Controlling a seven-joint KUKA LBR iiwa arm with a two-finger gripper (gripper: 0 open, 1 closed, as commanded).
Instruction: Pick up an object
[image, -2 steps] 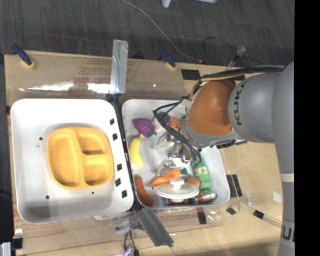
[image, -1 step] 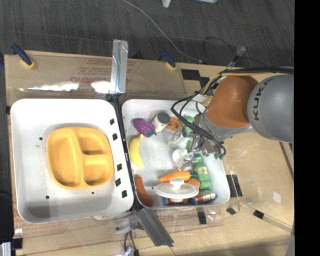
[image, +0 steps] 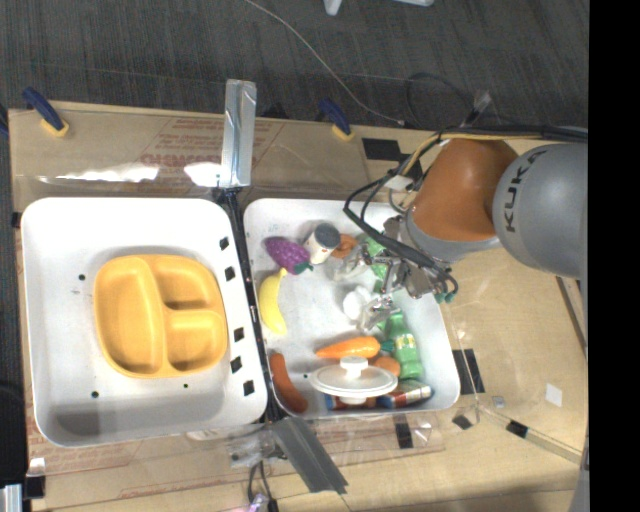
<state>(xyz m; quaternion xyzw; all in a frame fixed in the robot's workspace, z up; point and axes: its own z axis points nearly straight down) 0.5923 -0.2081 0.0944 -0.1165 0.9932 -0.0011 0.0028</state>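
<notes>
The hand (image: 385, 290) hangs low over the right bin (image: 300, 215), amid crowded toys; whether it is parted or grips anything I cannot tell. The nearest candidates, a green bottle (image: 403, 345) at five o'clock and a carrot (image: 348, 348) at seven, lie touching, so a closing grasp may jam or nudge them aside.

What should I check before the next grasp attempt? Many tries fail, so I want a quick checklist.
1. Gripper is over the right bin: ok.
2. Target is held: cannot tell; clutter hides the jaws.
3. Objects are within reach: ok; carrot, banana and green bottle lie near the gripper.
4. Targets are well separated: not ok; the carrot, white lid and bottle crowd together.
5. Yellow divided tray sits flat in the left bin: ok.
</notes>
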